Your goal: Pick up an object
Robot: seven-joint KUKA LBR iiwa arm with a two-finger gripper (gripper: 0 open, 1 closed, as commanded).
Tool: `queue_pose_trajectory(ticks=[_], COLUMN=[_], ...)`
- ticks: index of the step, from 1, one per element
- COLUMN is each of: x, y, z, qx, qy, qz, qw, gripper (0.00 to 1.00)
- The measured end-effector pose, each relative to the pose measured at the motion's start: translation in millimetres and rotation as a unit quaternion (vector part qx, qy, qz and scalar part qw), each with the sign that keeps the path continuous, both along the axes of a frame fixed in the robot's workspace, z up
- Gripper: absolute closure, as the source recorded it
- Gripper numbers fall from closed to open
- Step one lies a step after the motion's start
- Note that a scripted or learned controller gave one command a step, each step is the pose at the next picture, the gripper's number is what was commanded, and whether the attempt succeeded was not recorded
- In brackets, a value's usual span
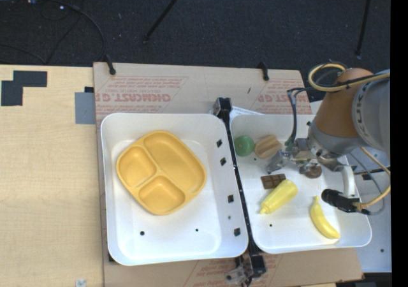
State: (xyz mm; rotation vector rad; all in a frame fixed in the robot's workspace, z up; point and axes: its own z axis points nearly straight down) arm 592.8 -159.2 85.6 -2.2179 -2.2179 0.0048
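Bun (268, 146) lay in the right bin (357, 241), just beside the green ball (244, 145); hand (290, 159) hung low next to it, finger state not discernible. Chocolate (272, 181), mustard bottle (278, 197) and banana (323, 218) sat near. Risk: crowding could make the hand nudge a neighbour and close on nothing. Cardboard (146, 93) behind the bins bore mirrored red print, unreadable.

Yellow mustard bottle (278, 196) lying tilted in right bin, beside banana (324, 219).
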Motion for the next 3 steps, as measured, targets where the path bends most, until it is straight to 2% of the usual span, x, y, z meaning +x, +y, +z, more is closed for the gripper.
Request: queue_pose_trajectory(ticks=[1, 2, 3], x=[0.4, 1.5, -0.3], y=[-0.5, 8.7, 0.3], z=[11.7, 69.2, 129.3], qx=[-0.0001, -0.0007, -0.0013], qy=[0.0, -0.004, -0.004], qz=[-0.001, 0.001, 0.0], qw=[1.0, 1.0, 1.0], gripper=[1.0, 1.0, 1.0])
